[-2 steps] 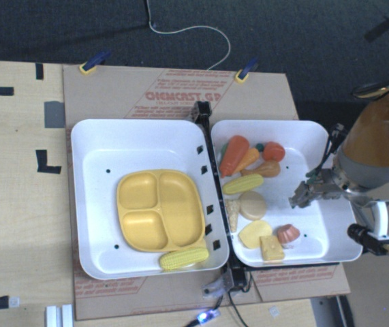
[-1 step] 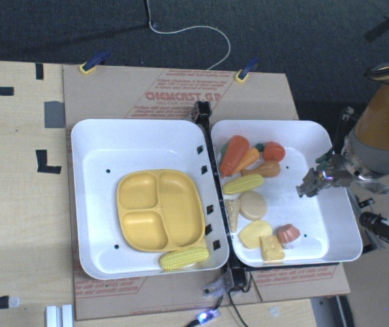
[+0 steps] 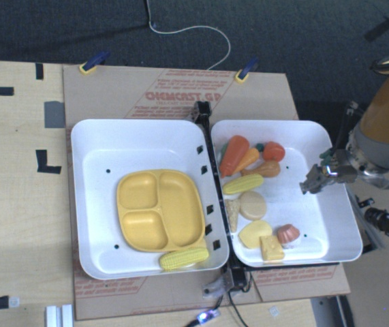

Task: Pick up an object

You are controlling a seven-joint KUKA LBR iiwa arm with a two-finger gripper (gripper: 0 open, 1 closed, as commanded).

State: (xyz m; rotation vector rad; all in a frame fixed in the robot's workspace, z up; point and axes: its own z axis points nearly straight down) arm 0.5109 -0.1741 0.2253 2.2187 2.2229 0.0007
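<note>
- The gripper hangs over the right edge of the right bin, with the grey arm reaching in from the right; I cannot tell whether its fingers are parted or closed, as they show only as a small dark shape, and nothing is seen between them.
- The right bin holds a crowd of toy foods along its left side: an orange carrot, a red tomato, a yellow corn cob, a pale round piece, a yellow lumpy piece, a yellow wedge and a small reddish piece.
- The left bin carries a yellow divided plate, and a second corn cob lies just beside the plate's near edge.
- The nearest candidate appears to be the small reddish piece, which sits a little apart from the pile, touching or almost touching the wedge.
- These look like hollow plastic play food: probably light, stiff and smooth, so apt to slip or roll out of a pinch.
- A grip across the narrow width of a piece, near its middle, seems safest; the corn cob and carrot should be taken across their short axis.
- The crowding on the left side may block a finger from dropping beside a chosen piece.
</note>
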